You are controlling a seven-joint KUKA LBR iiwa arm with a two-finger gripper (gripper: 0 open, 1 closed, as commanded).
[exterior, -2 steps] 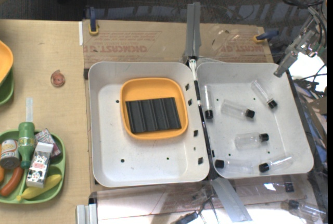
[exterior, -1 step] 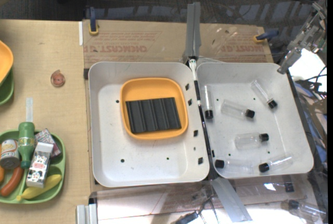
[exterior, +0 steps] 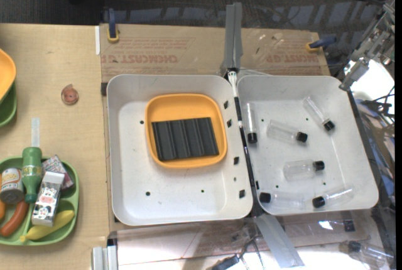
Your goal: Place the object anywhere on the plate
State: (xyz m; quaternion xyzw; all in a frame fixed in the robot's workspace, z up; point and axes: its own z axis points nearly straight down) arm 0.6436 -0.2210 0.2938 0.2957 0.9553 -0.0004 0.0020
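Vials (exterior: 295, 169), clear with black caps, lie scattered flat in the right bin (exterior: 367, 156), well apart from the yellow plate (exterior: 186, 106) with its dark ribbed insert in the left bin (exterior: 125, 156). Risk, judged: the transparent round bodies look likely to roll or slip from a pinch, and those against the bin wall leave little finger room. End effector state: cannot tell.
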